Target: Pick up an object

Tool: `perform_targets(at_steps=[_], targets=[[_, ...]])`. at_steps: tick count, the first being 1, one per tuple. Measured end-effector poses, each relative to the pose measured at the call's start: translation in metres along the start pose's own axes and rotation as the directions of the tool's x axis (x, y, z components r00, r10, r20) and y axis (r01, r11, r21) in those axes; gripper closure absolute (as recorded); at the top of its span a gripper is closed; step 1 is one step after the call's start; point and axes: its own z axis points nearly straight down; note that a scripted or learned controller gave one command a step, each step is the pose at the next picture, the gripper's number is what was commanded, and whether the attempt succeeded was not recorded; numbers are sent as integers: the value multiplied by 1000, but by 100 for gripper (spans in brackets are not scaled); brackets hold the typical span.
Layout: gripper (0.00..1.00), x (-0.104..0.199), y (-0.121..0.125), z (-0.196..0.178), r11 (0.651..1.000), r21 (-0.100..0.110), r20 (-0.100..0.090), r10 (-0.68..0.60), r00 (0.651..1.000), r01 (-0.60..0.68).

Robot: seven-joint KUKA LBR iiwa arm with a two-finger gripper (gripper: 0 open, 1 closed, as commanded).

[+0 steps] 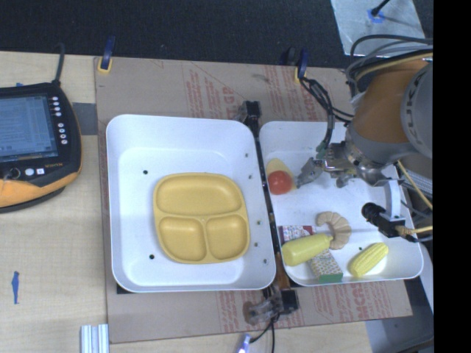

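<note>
The pincer point(312, 169) is hovering in the right bin point(294, 134), fingers spread, gripping nothing. The red-and-yellow toy point(279, 178) is lying just beside it at its nine o'clock, near the bin's left wall.

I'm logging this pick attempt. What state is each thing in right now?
Gripper: hangs over the right bin, nothing seen between its fingers.
Red ball: lying in the right bin.
Corn cob: lying there too.
Yellow divided tray: flat in the left bin.
</note>
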Motion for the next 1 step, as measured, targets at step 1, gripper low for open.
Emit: perform_targets(at_steps=[1], targets=[[0,18,-28,43,1000,-1,-2,0,1000,0]])
